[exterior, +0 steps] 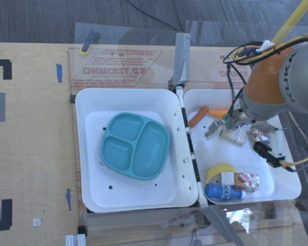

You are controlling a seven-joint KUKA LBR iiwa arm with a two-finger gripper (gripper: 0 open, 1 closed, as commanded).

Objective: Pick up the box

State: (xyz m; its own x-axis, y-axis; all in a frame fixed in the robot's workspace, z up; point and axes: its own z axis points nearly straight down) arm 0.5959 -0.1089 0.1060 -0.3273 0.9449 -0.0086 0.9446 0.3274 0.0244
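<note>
The box (240, 180), a small white and brown carton, lies on its side near the front of the right bin (287, 188), between a yellow banana (219, 170) and a blue bottle (223, 192). My gripper (216, 128) hangs over the middle of that bin, well behind the box and apart from it. A small patterned white packet (233, 136) lies just to the gripper's right, close against it. The arm's orange band (267, 83) and grey wrist cover the bin's back right part.
An orange carrot (199, 116) lies at the back left of the right bin. The left bin (87, 152) holds a teal divided plate (135, 145). Black cables with a connector (269, 155) trail over the right bin's right side.
</note>
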